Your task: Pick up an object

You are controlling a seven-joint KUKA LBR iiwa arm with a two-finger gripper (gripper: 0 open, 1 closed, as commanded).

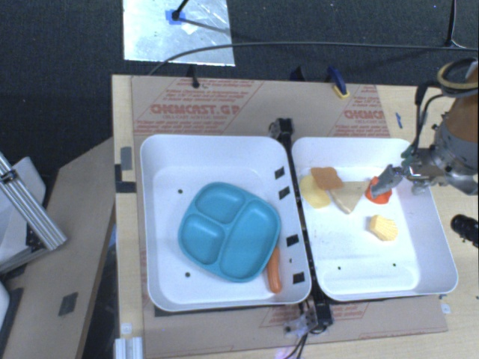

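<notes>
Gripper [383, 184] hanging over the right bin [430, 275], its tip lying at a small red-orange object [379, 194]

Taking the right bin as the landmark: the grey arm [453, 152] is reaching in over its far right rim, and the tip is sitting above its upper middle, right at the red-orange object; whether the jaws are released or clenched on it I cannot tell, since the tip is covering that spot. Inside the bin, a pale wedge [348, 197] is lying just left of the red-orange object, an orange-brown piece [325, 176] and a round yellow piece [315, 194] are resting near its left wall, and a yellow block [383, 227] is sitting toward its middle. Left of the right bin, the left bin [161, 200] is holding a blue divided plate [229, 231] with an orange carrot-like stick [274, 269] lying just beside the plate
</notes>
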